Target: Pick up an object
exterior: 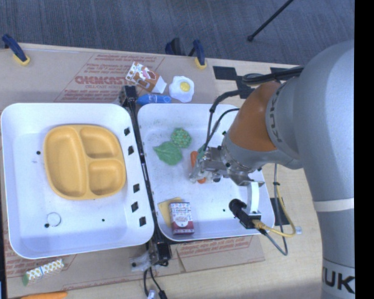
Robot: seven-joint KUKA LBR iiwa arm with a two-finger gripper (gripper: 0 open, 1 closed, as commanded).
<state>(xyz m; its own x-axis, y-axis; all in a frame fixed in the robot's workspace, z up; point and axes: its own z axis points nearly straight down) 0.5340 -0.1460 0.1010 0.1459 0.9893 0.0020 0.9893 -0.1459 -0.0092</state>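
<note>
Arm (287, 129) bends low into right bin (237, 223), jaws' state unclear beside carrot (194, 158).

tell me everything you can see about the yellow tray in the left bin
The yellow tray is a rounded-corner plate, plastic by its look, moulded into three compartments: one long one down its left side and two smaller ones stacked on its right. It looks matte and all its compartments hold nothing. It lies flat and right side up on the floor of the left bin, in the upper middle part, turned slightly off the bin's edges. Only the bin floor touches it; the gripper is apart, over the right bin.
</note>
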